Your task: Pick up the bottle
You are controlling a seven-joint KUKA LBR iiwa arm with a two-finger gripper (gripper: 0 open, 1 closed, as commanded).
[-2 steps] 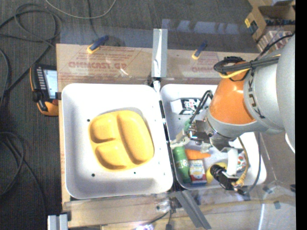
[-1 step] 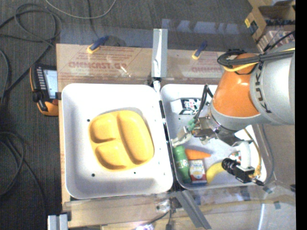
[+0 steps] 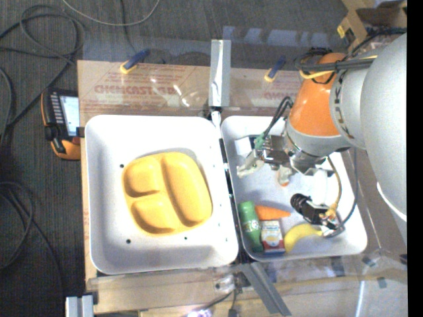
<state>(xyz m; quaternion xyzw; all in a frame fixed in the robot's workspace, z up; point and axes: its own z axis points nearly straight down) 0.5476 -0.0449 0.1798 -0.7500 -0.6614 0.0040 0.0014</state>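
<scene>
The bottle (image 3: 248, 217) is small and green, lying along the left wall of the right bin (image 3: 350, 242) near its front. My gripper (image 3: 266, 171) hangs over the middle of that bin, a little behind and to the right of the bottle. Its fingers (image 3: 246, 168) are spread open with nothing between them. The grey arm with its orange band comes in from the right.
An orange carrot (image 3: 273, 211), a small red and white carton (image 3: 271, 236) and a yellow banana (image 3: 301, 235) crowd the front of the right bin beside the bottle. A yellow divided plate (image 3: 168, 191) lies in the left bin (image 3: 106, 137). A black cable end (image 3: 305, 205) hangs near the banana.
</scene>
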